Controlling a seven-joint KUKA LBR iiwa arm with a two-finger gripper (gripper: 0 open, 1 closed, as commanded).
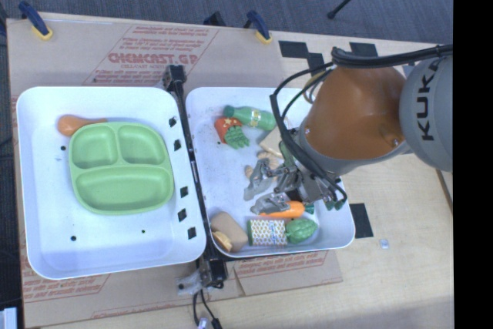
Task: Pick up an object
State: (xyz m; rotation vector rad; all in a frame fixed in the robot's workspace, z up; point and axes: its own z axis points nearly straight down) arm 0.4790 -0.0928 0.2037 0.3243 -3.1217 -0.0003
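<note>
The left white bin (31, 189) holds a green sectioned plastic plate (119, 167); the gripper (269, 187) is low in the cluttered right white bin (202, 158).

Arm (362, 115) covers right bin (202, 166) right side from you. Orange utensil (75, 123) part hidden beneath green tray (119, 168). Gripper (281, 189) finger state unreadable amid clutter. Small beige items (266, 158) too indistinct to name.

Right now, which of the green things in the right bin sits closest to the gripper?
The green leafy piece at the carrot's end, near the bin's front corner, just below the gripper. The green bottle and the green-and-red toy lie farther back.
</note>
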